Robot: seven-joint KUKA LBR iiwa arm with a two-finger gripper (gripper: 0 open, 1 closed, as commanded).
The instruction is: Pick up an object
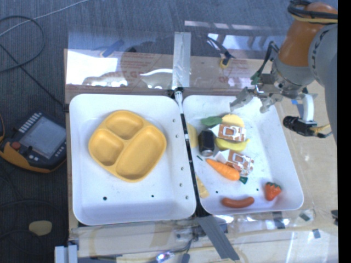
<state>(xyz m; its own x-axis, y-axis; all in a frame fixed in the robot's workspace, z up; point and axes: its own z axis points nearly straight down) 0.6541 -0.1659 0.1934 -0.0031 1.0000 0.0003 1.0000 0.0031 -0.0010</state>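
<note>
- The grey arm with its orange band comes in over the far right corner of the right white bin [290, 163].
- The gripper [253, 101] hangs above that bin's far edge with both fingers spread apart and nothing between them.
- Toward the viewer from the gripper, a yellow banana with a white-and-orange label [232, 135] lies inside the right white bin.
- A black cylindrical can [206, 142] stands just left of the banana.
- An orange plastic carrot [224, 170] lies nearer the viewer than the banana; beyond it are a red sausage [237, 202] and a small red strawberry [272, 190].
- A yellow three-compartment plate [127, 144] sits in the left white bin [88, 201].
</note>
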